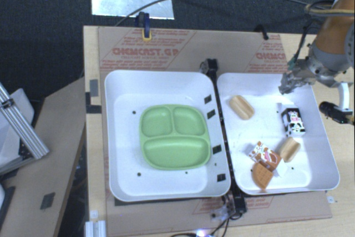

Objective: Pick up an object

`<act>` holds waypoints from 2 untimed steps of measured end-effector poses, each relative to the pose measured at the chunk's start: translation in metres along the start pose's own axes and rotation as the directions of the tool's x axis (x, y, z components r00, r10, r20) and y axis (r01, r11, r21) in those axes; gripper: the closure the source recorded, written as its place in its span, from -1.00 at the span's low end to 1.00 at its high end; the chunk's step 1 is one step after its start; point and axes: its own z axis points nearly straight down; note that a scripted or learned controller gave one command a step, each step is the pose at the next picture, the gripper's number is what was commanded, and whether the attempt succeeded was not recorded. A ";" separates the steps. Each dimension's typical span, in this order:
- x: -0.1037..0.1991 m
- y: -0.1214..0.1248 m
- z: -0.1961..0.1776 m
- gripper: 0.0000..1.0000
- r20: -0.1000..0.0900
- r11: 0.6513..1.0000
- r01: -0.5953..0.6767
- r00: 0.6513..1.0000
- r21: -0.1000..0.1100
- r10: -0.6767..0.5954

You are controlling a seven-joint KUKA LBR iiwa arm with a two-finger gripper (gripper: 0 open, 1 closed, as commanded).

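The waffle (262,175) lies nearest the camera, at the front of the right bin (327,169), and it is the thing farthest from the gripper (289,85). A wrapped snack (264,155) touches its upper edge, and a small bun (289,149) lies just beside that, closer to the tool. Closer again is the black-and-white toy (293,122), just below and slightly right of the gripper, lying alone on bare floor. A longer roll (242,106) lies to the gripper's left and a little forward, also apart from its neighbours.

Any of these would satisfy the task. The toy and the roll look the easier picks, since each has free space around it, while the waffle, snack and bun crowd together and may shift if one is nudged.

The gripper hangs at the back of the right bin, near its far wall, with nothing seen between its tips; whether they are apart or together I cannot tell at this size. The arm (333,41) comes in from the right, so the right bin's contents fall within easy reach.

The left bin (119,119), well off to the gripper's left, holds a green tray (175,136).
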 end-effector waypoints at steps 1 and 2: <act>0.008 0.008 -0.059 1.00 0.000 1.000 0.002 1.000 -0.003 -0.002; 0.010 0.013 -0.124 1.00 0.001 1.000 0.003 1.000 -0.003 -0.003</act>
